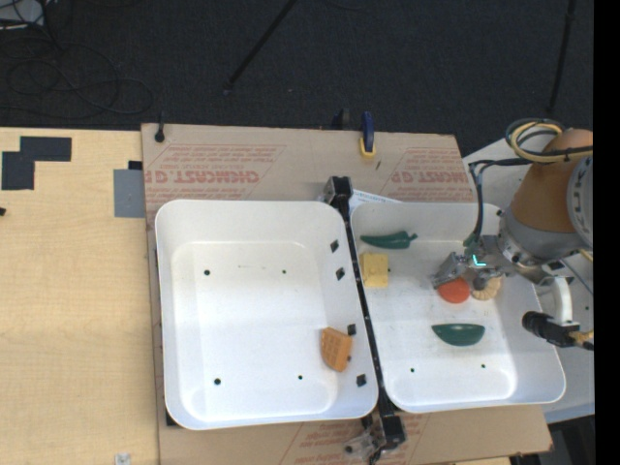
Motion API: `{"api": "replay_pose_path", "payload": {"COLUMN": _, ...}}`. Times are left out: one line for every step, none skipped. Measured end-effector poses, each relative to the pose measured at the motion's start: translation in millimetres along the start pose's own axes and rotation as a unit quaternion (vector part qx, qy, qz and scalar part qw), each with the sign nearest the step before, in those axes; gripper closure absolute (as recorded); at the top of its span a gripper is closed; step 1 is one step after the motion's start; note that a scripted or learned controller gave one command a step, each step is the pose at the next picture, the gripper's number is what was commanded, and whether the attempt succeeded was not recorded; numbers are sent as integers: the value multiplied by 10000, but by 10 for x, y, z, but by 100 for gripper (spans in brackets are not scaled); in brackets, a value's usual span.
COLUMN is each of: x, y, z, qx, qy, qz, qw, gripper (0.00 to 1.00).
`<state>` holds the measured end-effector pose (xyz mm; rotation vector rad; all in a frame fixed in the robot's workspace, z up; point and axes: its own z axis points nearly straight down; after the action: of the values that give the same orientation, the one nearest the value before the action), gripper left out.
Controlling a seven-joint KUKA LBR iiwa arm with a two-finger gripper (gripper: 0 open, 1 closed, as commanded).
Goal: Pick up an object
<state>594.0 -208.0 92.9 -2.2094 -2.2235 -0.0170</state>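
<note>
My gripper [458,271] hangs low in the right bin [528,381], right over a red round object [453,291] and next to a tan object [486,287]. I cannot make out whether anything sits between its fingers. A dark green pepper-like piece [389,240] lies at the bin's back, a yellow block [375,269] near the divider, and a teal bowl-shaped piece [458,333] toward the front. An orange waffle-like piece [336,349] rests in the left bin [194,260] near its right wall.
The two bins sit on cardboard [242,168], joined by black clips along the divider [356,289]. The arm's grey body and orange band [547,197] with cables fill the right side. A blue-and-yellow clamp [367,136] stands at the back edge.
</note>
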Motion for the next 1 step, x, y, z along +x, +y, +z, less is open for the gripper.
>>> {"api": "replay_pose_path", "payload": {"x": 18, "y": 336, "z": 35, "qx": 20, "qy": 14, "qz": -2, "qw": 10000, "gripper": 0}}
